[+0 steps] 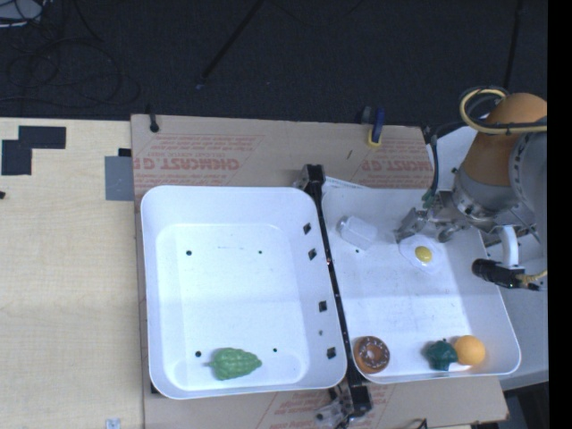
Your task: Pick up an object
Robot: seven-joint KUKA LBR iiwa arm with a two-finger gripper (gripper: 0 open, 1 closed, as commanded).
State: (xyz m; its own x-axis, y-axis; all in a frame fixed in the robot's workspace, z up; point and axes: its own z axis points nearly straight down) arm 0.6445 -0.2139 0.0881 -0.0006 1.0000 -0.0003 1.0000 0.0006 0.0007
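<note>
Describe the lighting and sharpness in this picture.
Camera view: the white bins are brightly lit, nearly washed out, so the clear item barely stands out; the background above the bench is dark; the gripper is soft and small; the green object casts little shadow.

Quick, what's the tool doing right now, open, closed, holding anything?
Tool: over the right bin, above the fried egg; open or closed cannot be told.

Small yellow object (424, 256) — lying in right bin (393, 311).
</note>
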